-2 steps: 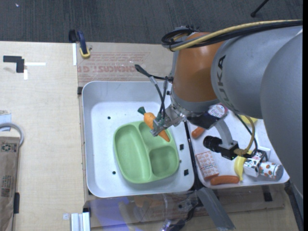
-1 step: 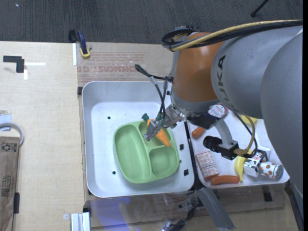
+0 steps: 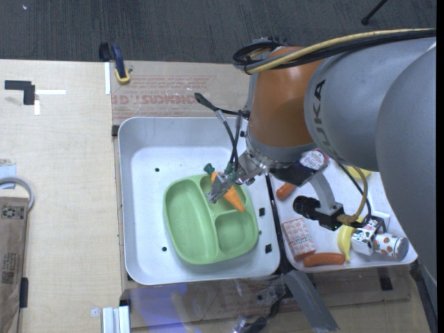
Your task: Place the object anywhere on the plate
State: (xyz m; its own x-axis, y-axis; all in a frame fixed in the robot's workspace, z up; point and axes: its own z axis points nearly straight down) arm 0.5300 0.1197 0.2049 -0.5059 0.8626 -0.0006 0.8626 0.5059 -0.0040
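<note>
The grey KUKA arm with its orange wrist band [image 3: 281, 103] reaches in from the right, its two-finger gripper [image 3: 223, 186] angled down and leftward, fingers closed around a small orange carrot [image 3: 234, 198].

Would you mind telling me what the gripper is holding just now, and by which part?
The gripper appears to hold the toy carrot near its upper, green-topped end, over the green plate; the orange tip hangs free toward the plate's right side.
</note>
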